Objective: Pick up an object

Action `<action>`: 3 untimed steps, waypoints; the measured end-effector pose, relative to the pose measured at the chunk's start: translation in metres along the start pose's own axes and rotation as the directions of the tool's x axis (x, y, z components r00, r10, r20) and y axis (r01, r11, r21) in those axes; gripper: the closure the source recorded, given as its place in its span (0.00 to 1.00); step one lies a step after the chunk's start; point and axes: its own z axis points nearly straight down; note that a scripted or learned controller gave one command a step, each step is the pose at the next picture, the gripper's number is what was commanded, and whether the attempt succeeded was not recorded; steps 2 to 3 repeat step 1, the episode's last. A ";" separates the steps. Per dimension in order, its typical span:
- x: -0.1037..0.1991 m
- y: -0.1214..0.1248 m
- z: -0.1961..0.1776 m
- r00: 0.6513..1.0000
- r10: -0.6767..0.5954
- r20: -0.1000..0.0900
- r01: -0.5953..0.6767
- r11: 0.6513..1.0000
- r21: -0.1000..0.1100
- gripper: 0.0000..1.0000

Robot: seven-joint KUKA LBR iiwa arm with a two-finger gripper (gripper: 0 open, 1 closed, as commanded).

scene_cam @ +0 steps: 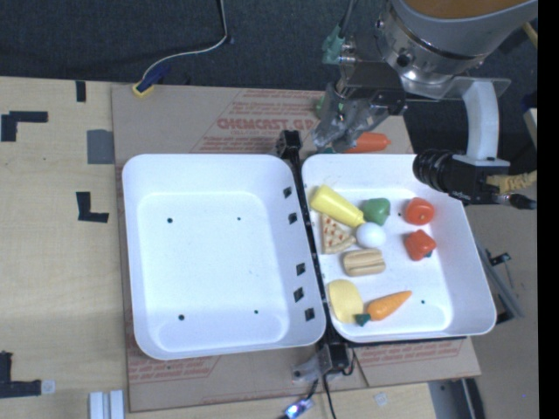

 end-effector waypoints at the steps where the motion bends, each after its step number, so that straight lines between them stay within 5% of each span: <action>1: -0.117 -0.001 0.010 1.000 0.013 0.002 -0.013 1.000 0.000 1.00; 3: -0.117 -0.001 0.010 1.000 0.013 0.002 -0.013 1.000 0.000 1.00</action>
